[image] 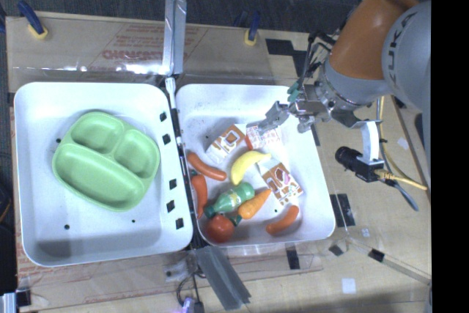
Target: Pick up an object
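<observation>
The grey arm with its orange band reaches in from the right, and its two-finger gripper [272,116] hangs over the upper part of the right-hand shallow white bin [315,157], just above and beside a small white carton with red-and-orange print [262,135]. Whether the fingers stand wide or narrow I cannot tell; they blur into the carton's edge, and nothing shows clearly between them.

The step in hand looks like the approach: the tool is over the heap but no object appears lifted. The candidates all lie in this bin: a second printed carton [228,141] to the left, a third [281,182] lower right, a yellow plastic banana [248,163] between them, an orange-red toy sausage [207,166], an orange plastic carrot [254,206], a green toy bottle [233,199], a red tomato [219,228], and another reddish sausage [283,220] near the bottom wall. They crowd and touch one another (a tight pile leaves little finger room), so the next move likely calls for a straight descent on the nearest carton with the fingers either side of it.

The left white bin [29,231] holds a pale green divided plastic plate [106,157]. Both bins sit on a tan bench [396,231], with blue clamps [33,20] at its far edge and dark flooring beyond
</observation>
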Robot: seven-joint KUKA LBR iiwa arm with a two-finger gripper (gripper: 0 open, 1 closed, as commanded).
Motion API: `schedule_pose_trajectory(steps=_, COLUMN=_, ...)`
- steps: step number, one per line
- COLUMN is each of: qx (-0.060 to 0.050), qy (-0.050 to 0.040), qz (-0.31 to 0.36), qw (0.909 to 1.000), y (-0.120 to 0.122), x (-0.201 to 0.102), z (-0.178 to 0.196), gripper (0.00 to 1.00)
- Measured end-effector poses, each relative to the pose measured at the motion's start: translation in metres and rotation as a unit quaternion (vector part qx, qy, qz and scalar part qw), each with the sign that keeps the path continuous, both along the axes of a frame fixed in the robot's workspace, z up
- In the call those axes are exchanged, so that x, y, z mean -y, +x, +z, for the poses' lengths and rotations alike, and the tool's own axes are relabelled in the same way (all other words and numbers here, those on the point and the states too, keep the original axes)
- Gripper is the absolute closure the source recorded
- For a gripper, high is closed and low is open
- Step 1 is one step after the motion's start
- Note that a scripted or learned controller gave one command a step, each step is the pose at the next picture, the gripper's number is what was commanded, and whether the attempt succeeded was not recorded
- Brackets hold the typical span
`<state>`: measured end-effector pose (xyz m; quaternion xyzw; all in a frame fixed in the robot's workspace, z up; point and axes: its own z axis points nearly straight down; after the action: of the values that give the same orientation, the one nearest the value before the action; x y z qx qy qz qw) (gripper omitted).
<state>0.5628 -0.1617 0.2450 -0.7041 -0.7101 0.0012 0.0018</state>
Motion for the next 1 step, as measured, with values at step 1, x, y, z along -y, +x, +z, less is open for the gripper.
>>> schedule_pose_trajectory(steps=1, qx=0.000, qy=0.0003, qz=0.091, qw=0.9959, y=-0.0070, x=0.0045, z=-0.1414, gripper=0.00)
